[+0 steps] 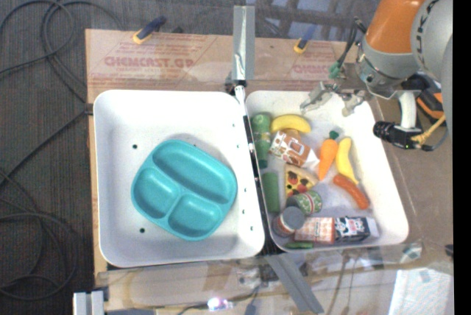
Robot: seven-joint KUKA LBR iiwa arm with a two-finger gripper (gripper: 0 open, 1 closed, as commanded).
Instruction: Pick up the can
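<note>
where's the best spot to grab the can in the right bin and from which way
Probably the can is best taken across its round side wall, from straight above. It seems to lie tilted near the right bin's front, grey end showing, crowded by the carton and pizza slice, so side approaches look blocked. The gripper hovers at the back rim.

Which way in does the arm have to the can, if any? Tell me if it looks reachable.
Probably yes, from above. The can lies at the right bin's near end with its top exposed, though a carton and pizza slice crowd it. The end effector hovers at the far rim.
</note>
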